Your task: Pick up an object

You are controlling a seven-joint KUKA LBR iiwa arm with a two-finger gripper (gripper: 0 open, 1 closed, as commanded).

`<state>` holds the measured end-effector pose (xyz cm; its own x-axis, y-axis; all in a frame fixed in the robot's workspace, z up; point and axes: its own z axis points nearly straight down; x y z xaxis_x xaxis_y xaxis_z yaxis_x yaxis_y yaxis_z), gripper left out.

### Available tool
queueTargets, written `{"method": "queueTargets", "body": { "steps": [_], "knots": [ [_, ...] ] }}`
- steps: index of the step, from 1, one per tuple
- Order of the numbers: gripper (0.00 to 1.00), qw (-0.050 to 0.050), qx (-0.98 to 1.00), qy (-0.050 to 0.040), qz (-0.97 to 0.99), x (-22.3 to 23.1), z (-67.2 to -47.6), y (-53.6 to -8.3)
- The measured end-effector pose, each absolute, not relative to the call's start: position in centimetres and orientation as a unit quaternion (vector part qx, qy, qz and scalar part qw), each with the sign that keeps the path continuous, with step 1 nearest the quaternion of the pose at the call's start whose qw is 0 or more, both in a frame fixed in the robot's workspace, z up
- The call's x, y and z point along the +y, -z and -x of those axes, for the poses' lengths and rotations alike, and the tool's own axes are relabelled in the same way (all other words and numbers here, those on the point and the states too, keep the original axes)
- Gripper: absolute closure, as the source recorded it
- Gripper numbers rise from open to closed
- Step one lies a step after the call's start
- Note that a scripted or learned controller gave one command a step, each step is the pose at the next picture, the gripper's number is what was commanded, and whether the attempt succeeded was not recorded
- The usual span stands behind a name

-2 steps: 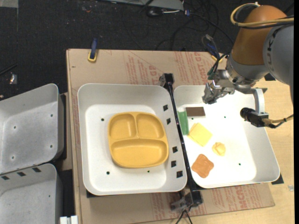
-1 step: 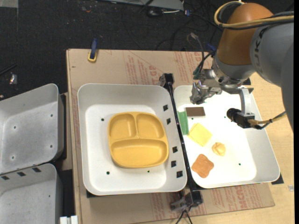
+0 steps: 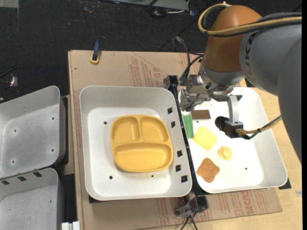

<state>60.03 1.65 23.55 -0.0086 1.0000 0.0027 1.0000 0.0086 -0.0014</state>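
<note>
In the right bin (image 3: pixel 268 171) lie a green bar (image 3: pixel 187 127) along the left wall, a brown block (image 3: pixel 202 114), a yellow slice (image 3: pixel 206 138), a small pale yellow piece (image 3: pixel 224 153) and a brown toast-like piece (image 3: pixel 208 170). My gripper (image 3: pixel 191 102) hangs over the bin's far left corner, just above the green bar's far end and next to the brown block. The wrist body hides its fingertips. Nothing shows between them.
The left bin (image 3: pixel 96 176) holds a yellow divided tray (image 3: pixel 142 143). A black divider with clips (image 3: pixel 183 152) runs between the bins. Grey lids (image 3: pixel 29 123) lie off the bench at left. A blue-and-yellow clamp (image 3: pixel 95 51) sits on the cardboard's far edge.
</note>
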Motion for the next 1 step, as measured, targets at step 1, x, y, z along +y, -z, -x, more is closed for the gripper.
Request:
{"method": "queueTargets", "body": {
  "steps": [1],
  "knots": [
    [1.0,0.001,-0.71,0.0001,0.704,7.18,-58.3,-24.33]
  ]
}}
